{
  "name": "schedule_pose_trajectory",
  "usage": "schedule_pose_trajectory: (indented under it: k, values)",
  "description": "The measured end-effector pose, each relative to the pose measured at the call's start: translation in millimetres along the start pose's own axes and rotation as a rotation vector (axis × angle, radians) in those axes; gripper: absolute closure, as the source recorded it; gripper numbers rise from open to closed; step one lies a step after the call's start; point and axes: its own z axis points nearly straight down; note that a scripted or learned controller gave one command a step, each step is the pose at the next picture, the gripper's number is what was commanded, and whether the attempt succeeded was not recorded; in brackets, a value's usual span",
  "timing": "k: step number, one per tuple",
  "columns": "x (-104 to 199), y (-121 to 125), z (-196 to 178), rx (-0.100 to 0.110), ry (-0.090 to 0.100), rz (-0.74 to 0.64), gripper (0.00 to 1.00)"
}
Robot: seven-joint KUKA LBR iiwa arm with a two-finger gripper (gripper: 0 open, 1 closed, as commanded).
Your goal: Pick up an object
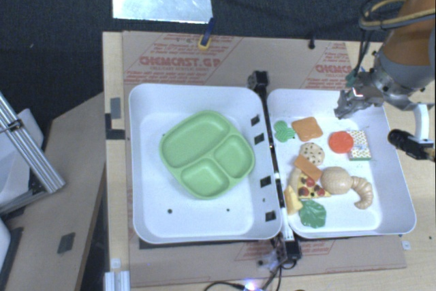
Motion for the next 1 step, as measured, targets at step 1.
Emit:
schedule_pose_trajectory:
  k: [1]
  values:
    - [59.7,20.7,1.7,0.0,0.002,-0.005,1.0]
